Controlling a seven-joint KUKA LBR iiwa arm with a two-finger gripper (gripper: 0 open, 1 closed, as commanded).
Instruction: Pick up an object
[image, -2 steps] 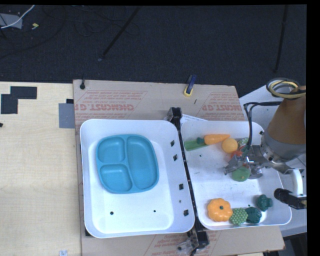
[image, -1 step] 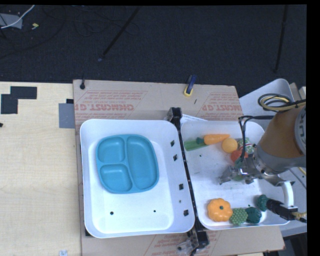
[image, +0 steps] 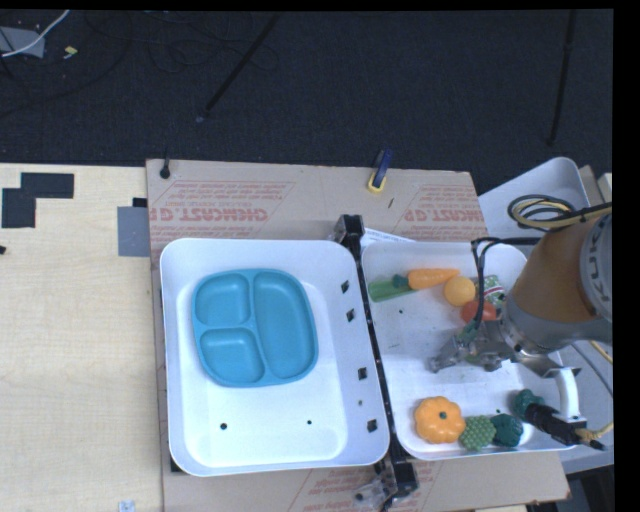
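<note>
A divided tray (image: 254, 327) lies in the left bin (image: 190, 420) — the right bin (image: 415, 330) holds a carrot (image: 432, 278) behind, a pumpkin (image: 440, 419) in front.

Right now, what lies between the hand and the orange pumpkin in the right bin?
In the camera view, bare white bin floor lies between the hand and the orange pumpkin; no other item sits on that stretch.
</note>
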